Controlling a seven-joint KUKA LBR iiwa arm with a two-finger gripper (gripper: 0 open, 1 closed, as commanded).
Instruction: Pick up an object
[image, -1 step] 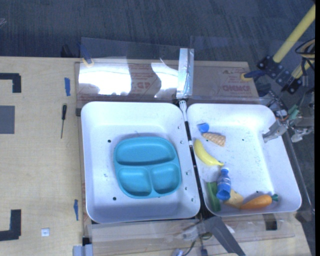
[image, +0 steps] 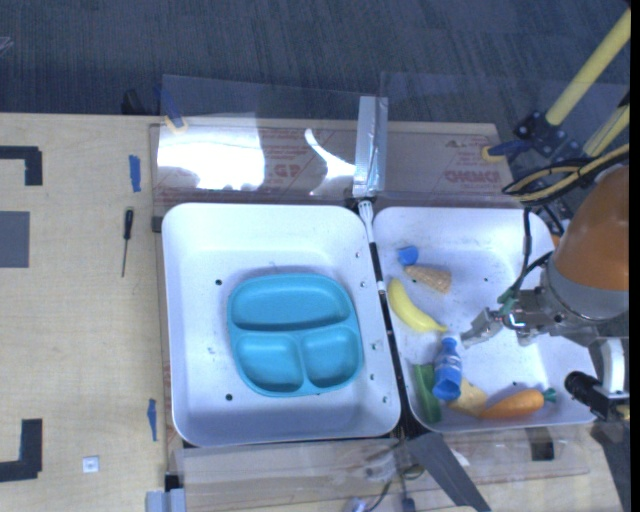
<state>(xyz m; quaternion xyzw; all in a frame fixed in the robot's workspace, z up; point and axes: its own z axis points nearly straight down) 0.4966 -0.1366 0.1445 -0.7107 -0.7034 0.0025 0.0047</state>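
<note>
In the right shallow white plastic bin, a curved yellow toy banana lies with its long axis running from upper left to lower right, near the bin's left wall. Above it sits a tan cone-shaped piece with a small blue cap beside it. A blue bottle stands tilted near the front wall, beside a green piece and an orange toy carrot lying roughly left-right. The metal two-finger hand hovers over bare bin floor right of the banana (whether it is parted I cannot tell), gripping nothing visible. The left white bin carries a blue three-compartment plate. Red lettering on the cardboard behind is unreadable.
</note>
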